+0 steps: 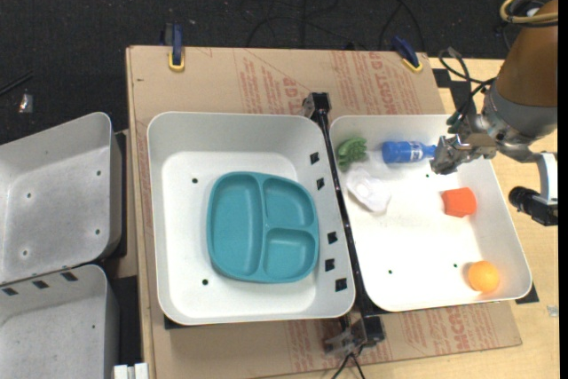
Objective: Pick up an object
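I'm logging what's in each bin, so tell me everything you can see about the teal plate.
The teal plate is a rounded-corner divided dish, seemingly smooth plastic, with three compartments: one long section on its left and two smaller ones on its right. It lies flat, right side up, slightly rotated, roughly central on the floor of the left bin. Nothing rests in it or touches it.

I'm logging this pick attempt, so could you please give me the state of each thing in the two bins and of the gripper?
Teal divided plate: lying flat in the left bin, nothing on it.
Blue bottle: on its side in the right bin, next to the gripper.
Green item: resting by the divider.
White crumpled item: lying loose.
Orange block: sitting free.
Orange ball: resting near the front corner.
Gripper: low, beside the bottle's end.
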Robot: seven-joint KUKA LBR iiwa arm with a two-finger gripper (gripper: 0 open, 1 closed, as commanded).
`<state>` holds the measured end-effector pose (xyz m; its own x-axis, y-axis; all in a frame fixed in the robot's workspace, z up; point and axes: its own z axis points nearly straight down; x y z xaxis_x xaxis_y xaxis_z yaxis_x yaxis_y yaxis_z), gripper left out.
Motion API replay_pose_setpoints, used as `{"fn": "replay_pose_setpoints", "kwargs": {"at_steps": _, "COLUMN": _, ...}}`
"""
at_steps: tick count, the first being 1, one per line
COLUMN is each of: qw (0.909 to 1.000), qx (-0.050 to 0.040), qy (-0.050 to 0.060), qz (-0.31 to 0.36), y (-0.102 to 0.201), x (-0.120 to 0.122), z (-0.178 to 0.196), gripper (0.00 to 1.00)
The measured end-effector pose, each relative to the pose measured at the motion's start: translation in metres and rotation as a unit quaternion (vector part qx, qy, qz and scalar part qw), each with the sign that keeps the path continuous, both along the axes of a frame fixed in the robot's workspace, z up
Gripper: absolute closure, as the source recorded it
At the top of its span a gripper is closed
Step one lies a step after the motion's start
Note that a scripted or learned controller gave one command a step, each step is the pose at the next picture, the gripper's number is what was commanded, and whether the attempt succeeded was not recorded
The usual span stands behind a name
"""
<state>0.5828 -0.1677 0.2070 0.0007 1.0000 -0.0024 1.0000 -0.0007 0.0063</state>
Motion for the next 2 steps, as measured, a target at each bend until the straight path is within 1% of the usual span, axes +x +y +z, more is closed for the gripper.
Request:
{"fn": "replay_pose_setpoints", "kwargs": {"at_steps": 1, "qw": 1.0, "qx": -0.0001, "qy": -0.001, "qz": 0.002, "y": -0.002, "x": 0.006, "z": 0.063, "gripper": 1.0}}
{"fn": "replay_pose_setpoints", "kwargs": {"at_steps": 2, "qw": 1.0, "qx": 0.002, "qy": 0.003, "qz": 0.004, "y": 0.059, "x": -0.002, "z": 0.064, "gripper": 1.0}}
